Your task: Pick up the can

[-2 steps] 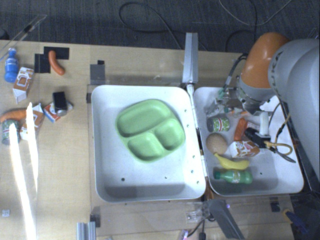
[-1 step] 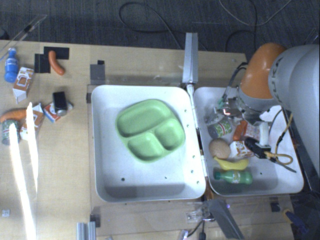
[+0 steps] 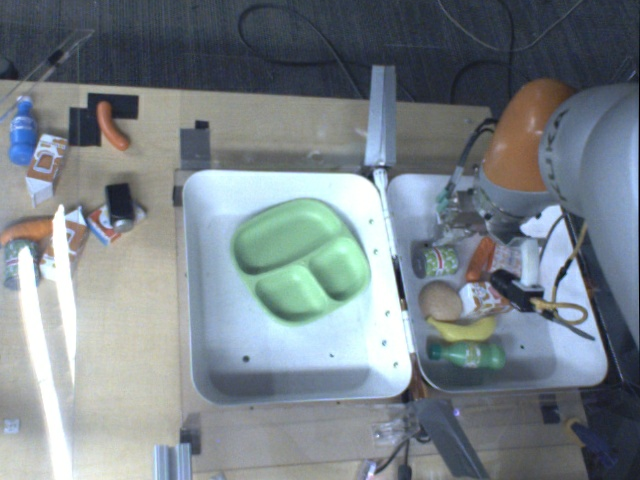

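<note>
Camera view, from the near edge back: in the right bin (image 3: 570, 363) a green bottle (image 3: 466, 354) lies nearest, with a banana (image 3: 462, 328) just behind it and a brown egg-shaped thing (image 3: 440, 301) touching the banana. Behind those the can (image 3: 437, 261) lies on its side by the bin's left wall. The gripper (image 3: 458, 214) hangs just beyond the can, above it; I cannot tell how it is set. Left bin (image 3: 215, 368) holds a green divided plate (image 3: 300, 259). The arm (image 3: 590, 158) comes in from the right.
</note>
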Motion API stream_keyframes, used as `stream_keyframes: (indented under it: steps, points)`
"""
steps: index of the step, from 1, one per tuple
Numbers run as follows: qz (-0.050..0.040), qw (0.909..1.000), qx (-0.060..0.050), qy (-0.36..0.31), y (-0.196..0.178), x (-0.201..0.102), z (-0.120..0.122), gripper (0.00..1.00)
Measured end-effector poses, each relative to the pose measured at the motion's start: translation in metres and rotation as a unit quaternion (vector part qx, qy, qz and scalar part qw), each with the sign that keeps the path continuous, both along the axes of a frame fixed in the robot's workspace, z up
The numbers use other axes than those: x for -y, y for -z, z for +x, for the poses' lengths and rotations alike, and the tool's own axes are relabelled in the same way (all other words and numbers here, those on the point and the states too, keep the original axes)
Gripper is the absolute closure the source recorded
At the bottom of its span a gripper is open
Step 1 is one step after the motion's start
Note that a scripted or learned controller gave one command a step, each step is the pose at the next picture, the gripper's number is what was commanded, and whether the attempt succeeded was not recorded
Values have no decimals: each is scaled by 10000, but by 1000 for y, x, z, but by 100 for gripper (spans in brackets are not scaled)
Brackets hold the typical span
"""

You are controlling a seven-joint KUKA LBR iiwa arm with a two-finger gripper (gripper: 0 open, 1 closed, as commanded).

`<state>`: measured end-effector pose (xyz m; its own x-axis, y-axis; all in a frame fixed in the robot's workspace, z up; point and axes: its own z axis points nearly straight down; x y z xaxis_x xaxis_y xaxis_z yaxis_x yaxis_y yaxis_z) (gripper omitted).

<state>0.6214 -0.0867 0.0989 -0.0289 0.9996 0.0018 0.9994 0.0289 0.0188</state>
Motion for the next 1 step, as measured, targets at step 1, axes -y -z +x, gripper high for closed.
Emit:
stream_keyframes:
  steps: [1]
  points:
    - [0,9911,-70,1328,-86,-12,5,100]
